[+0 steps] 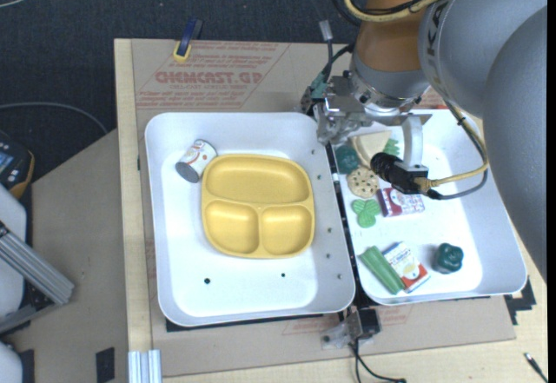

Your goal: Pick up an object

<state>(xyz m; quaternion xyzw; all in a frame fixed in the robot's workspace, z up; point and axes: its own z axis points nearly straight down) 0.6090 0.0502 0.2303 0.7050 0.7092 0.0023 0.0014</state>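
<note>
My gripper (369,131) hangs under the orange wrist band at the back left of the right bin (486,199), close to the wall between the two bins. Just below it lie a pale cream piece (373,145), a teal item (347,157) and a round speckled cookie (362,182). Further forward in this bin are a green leafy toy (366,214), a dark red packet (405,202), a green block (379,268), a small red-and-white box (407,265) and a dark green knob (448,258). Nothing is visibly held.
The left bin (165,225) holds a yellow divided plate (257,203) and a small tipped can (195,160) at its back left. A yellow cable (456,177) loops from the wrist over the right bin. The grey arm covers the bin's back right.
</note>
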